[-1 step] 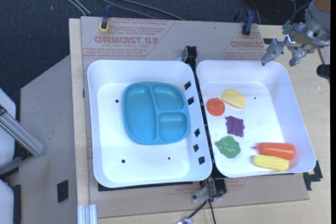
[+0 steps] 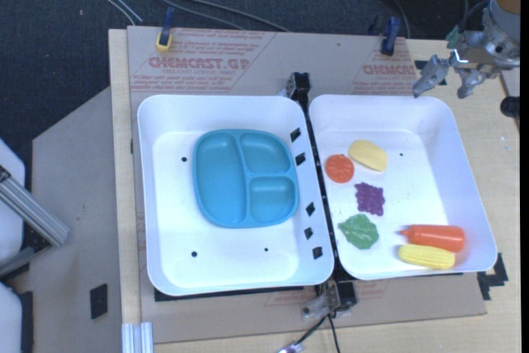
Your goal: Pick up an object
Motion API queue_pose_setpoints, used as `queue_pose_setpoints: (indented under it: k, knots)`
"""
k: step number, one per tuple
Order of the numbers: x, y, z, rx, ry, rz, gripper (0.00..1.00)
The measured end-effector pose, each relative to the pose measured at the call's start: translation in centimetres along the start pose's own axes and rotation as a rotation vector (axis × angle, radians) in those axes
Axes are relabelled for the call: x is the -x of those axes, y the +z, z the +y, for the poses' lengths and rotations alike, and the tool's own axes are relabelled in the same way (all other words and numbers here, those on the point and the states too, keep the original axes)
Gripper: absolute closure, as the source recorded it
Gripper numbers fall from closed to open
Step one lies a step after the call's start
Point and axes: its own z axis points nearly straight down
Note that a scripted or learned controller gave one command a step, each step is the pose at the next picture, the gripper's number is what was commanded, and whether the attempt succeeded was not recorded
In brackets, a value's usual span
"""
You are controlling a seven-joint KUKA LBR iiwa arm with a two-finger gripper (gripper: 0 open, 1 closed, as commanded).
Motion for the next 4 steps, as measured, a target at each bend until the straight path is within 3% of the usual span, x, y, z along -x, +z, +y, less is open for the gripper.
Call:
queue_pose_setpoints:
  k: [3, 4]
  knots:
    - [-0.7, 16.8, 0.4, -0.004, -0.002, 0.001, 0.00]
    - [-0.7, 15.2, 0.5, 0.002, -0.003, -0.001, 1.00]
